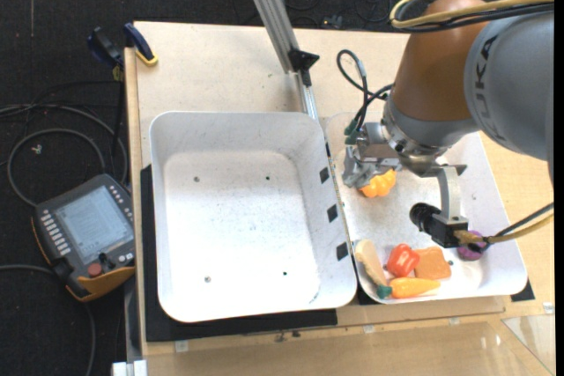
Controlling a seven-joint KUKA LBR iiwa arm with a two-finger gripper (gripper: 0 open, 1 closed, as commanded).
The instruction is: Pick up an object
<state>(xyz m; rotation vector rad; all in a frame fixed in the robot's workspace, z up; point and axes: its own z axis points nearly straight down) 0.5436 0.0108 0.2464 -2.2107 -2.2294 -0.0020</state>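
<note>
My gripper (359, 173) hangs over the upper left part of the right bin (514, 276), close to the wall shared with the left bin. A yellow-orange toy (379, 184) lies right at its tip, touching it or just beneath it. The grey wrist hides the contact, so I cannot tell whether the toy is held. At the bin's front lie a red pepper (402, 260), an orange block (433, 263), a carrot (414, 286), a pale beige piece (369, 259) and a small purple piece (472, 249).
The left bin (160, 145) is a wide white tray with dark specks on its floor. A slanted metal rail (269, 0) runs from the back down to the bins' shared corner. A black part on a bracket (436, 224) hangs from the wrist. A teach pendant (84, 233) lies off the bench at left.
</note>
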